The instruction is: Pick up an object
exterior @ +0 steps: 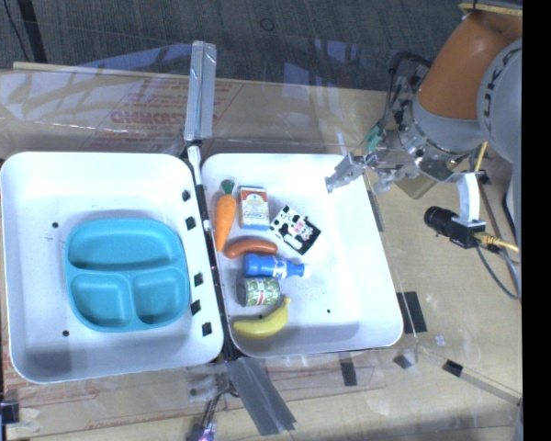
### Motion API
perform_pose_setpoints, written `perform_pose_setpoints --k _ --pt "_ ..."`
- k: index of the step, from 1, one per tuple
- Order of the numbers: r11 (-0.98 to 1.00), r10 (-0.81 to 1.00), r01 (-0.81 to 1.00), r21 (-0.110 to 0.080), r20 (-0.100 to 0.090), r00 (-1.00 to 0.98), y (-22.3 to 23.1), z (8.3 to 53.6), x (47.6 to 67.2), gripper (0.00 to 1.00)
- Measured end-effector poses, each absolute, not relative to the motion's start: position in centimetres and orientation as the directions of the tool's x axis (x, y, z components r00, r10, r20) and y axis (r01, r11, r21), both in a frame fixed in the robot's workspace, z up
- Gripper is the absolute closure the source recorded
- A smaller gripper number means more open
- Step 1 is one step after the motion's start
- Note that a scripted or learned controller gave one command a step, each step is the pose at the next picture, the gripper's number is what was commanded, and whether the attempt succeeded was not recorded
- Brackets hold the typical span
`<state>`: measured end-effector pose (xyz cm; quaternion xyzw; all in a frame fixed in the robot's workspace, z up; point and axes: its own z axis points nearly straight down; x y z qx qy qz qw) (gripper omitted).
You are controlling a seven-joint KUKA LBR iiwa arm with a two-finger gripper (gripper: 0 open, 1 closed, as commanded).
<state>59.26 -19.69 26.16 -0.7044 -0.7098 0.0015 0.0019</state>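
Grey metal claw (345,172) hangs over the far right corner of the right bin (372,283), nothing between its fingers; can't tell how far open. Step in hand, by my read: approach, no grasp yet. Next move calls for travel left and nearer, then descent onto 1 target. Candidates cluster at the bin's left side: carrot (224,218), juice carton (253,207), sausage (249,246), blue bottle (274,266), green can (259,291), banana (263,322). Cow-print pack (295,229) sits nearest the claw. Left bin (23,246) holds a blue divided tray (126,277).
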Motion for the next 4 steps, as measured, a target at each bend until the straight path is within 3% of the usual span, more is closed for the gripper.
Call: perform_pose_setpoints --k 1,2,3,4 --pt "0.144 0.99 0.99 -0.005 0.001 -0.144 -17.2 13.4 60.2 0.0" --pt "0.206 0.979 0.979 0.005 -0.003 -0.206 -16.6 9.5 57.6 0.0" --pt "0.21 0.978 0.978 0.004 -0.004 -0.21 -16.7 10.6 57.6 1.0" --pt "0.204 0.979 0.979 0.0 -0.001 -0.204 -16.7 21.6 57.1 1.0"
